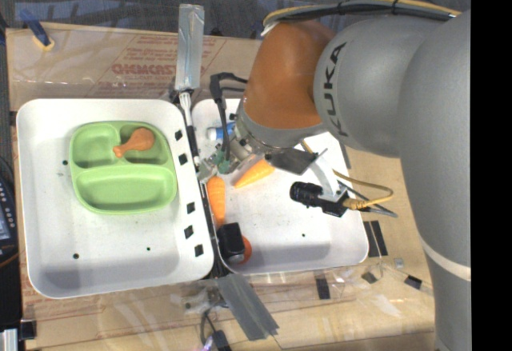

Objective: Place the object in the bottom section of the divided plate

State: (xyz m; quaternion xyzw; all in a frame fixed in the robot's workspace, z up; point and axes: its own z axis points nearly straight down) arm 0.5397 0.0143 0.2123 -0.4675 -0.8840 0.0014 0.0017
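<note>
- Nearest the onlooker, an orange carrot (pixel 217 197) lies against the left wall of the right-hand bin (pixel 320 249), just right of the divider between the two bins.
- Above the carrot, the gripper (pixel 226 157) hangs low over a smaller orange wedge-shaped piece (pixel 256 174); whether it is spread or closed cannot be told, and nothing is seen clamped in it.
- Judged from this, the pick is in hand; next comes a firm grasp, a lift, and a carry left over the divider.
- Left of the carrot, the green divided plate (pixel 80 181) waits, its wide bottom section (pixel 128 185) bare; a toy drumstick (pixel 136 142) sits in an upper compartment.
- Farthest, "KUKA" reads on the grey arm (pixel 384 85); faint red print marks the cardboard (pixel 144 68) behind the bins.
</note>
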